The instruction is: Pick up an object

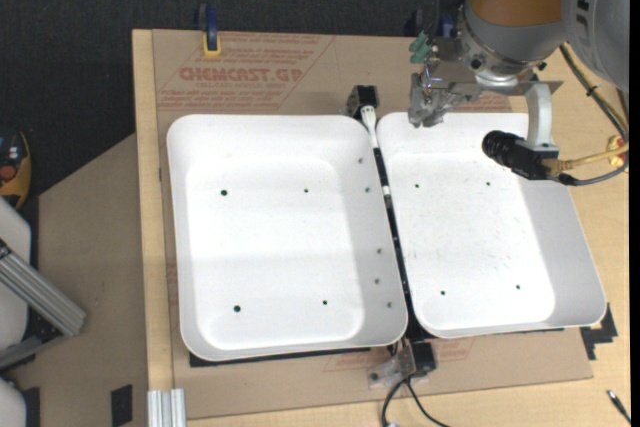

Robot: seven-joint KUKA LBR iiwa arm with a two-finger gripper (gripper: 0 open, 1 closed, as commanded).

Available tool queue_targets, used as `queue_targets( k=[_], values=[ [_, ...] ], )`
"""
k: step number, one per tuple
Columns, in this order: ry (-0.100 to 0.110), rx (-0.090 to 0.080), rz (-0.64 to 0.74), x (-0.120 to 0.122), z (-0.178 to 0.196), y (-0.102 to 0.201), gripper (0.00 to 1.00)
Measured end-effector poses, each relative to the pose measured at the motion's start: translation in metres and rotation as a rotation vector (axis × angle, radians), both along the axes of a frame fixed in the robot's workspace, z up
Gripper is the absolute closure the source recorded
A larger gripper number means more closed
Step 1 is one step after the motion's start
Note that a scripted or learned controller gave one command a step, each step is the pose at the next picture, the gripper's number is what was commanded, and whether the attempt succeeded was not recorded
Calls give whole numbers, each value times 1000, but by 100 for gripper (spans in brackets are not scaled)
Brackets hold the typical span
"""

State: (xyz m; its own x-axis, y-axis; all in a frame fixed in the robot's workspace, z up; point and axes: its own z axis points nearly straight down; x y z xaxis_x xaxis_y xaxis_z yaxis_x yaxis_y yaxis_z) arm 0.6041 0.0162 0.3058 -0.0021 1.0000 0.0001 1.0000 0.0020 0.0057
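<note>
2 white bins, left bin [190, 215] & right bin [575, 255] touching at mid rims, 1 gripper [428, 110] over right bin's far-left edge, open/shut can't tell, wide floor room both bins

One fixed camera looks down at a slant on the worktop [250, 65], both bins fully in frame.
</note>
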Motion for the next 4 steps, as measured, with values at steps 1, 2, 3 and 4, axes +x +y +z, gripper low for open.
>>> queue_targets(
  k=[1, 2, 3, 4],
  values=[
    [1, 0, -2, -11, 24, -5, 100],
    [7, 0, -3, -27, 25, -16, 100],
    [3, 0, -2, -27, 36, -20, 100],
    [8, 0, -3, -37, 31, -26, 100]
  ],
)
